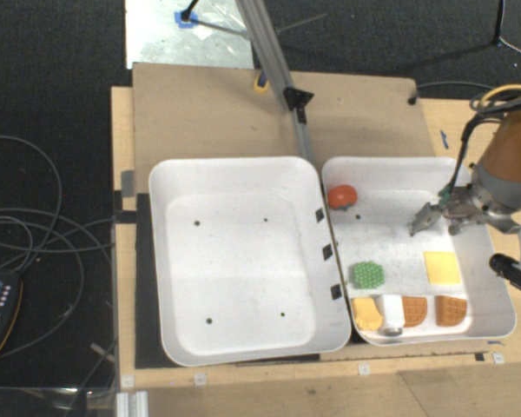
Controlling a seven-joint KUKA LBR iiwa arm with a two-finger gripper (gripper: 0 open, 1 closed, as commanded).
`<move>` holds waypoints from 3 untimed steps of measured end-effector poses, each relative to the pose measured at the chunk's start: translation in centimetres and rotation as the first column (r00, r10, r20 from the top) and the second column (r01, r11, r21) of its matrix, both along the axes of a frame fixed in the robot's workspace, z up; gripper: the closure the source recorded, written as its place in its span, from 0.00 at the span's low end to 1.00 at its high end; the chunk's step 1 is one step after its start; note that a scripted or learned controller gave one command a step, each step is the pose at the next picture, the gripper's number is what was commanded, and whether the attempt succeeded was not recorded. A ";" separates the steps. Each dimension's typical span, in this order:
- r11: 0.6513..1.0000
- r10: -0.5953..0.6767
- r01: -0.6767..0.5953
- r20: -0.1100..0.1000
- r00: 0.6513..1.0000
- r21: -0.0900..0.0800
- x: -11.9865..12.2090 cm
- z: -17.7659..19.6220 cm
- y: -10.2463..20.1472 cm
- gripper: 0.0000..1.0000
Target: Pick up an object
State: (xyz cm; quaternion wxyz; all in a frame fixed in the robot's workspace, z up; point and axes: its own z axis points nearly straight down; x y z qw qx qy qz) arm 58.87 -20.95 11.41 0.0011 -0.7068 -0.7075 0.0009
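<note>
Where the grey arm reaches in from the right, its gripper hangs over the right bin with fingers spread apart and nothing between them. Inside that bin lie a red tomato-like ball near the far left corner, a green round piece, a yellow square and orange waffle-like pieces along the near wall. Beside it on the bench sits the left bin.

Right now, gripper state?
Gripper: over the right bin, nothing visibly between its fingers; open or shut cannot be told.
</note>
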 end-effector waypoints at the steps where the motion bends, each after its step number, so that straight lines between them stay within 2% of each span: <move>1: 1.000 0.001 -0.001 0.007 1.000 -0.002 0.2 1.4 -0.1 1.00; 3: 1.000 0.004 -0.004 0.011 1.000 -0.003 0.9 13.4 0.0 1.00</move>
